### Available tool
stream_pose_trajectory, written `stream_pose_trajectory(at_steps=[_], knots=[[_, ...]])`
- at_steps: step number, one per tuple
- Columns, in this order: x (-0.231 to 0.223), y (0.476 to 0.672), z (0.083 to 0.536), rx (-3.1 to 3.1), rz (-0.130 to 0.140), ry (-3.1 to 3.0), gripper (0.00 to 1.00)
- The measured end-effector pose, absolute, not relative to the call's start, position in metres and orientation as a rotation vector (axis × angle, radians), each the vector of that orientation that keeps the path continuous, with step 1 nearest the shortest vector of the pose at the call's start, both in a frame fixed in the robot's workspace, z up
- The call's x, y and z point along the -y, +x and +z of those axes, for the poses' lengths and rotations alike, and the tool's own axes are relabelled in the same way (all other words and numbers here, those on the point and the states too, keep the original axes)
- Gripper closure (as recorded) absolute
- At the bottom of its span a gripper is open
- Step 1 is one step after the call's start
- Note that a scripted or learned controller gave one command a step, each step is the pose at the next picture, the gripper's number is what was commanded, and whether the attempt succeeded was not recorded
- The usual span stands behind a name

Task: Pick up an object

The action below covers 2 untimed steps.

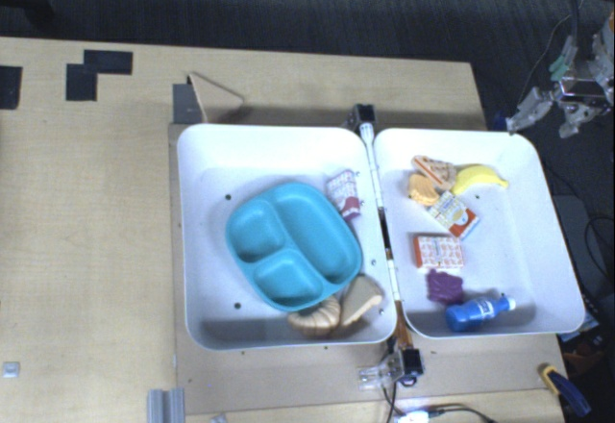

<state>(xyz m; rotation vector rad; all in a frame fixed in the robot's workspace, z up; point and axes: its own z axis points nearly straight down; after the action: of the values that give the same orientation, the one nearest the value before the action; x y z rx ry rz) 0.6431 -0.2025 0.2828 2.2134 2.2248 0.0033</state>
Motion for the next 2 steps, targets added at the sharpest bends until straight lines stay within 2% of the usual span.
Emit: stream_pose_trajectory(at_steps=[1, 2], knots=[[0.188, 0.637, 0.121, -2.227, 0.001, 2.217, 0.00], [0.160, 0.669, 0.091, -2.236, -0.006, 2.219, 0.00]])
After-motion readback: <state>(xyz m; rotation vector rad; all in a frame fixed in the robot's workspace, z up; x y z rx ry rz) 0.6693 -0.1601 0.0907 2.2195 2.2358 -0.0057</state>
